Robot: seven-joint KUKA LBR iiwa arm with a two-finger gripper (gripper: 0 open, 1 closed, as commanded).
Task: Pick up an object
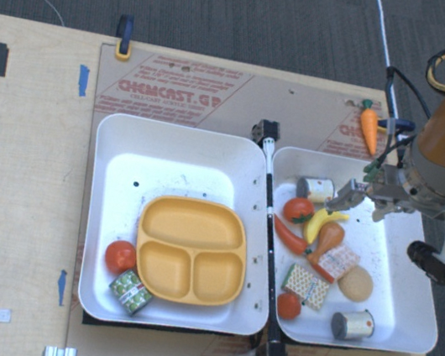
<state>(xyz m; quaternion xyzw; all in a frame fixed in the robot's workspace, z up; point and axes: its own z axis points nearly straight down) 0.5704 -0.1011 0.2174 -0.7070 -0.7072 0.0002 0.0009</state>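
My gripper (362,203) hangs over the upper part of the right bin (408,287), its fingers open with nothing between them. Just left of and below it lie a yellow banana (316,223), a red tomato (297,209) and a small tin can (316,188). A brown pear-shaped piece (330,237) and a red chili pepper (288,234) lie beside the banana. Lower in the bin are a pink wafer packet (338,261), a bread roll (356,283), a checkered packet (306,286), a small red ball (288,305) and a grey can (352,324).
The left bin (124,156) holds a yellow divided plate (191,250), a red tomato (119,255) and a green packet (130,291). A toy carrot (369,129) lies on the board behind the right bin. A black clamp (266,131) sits between the bins.
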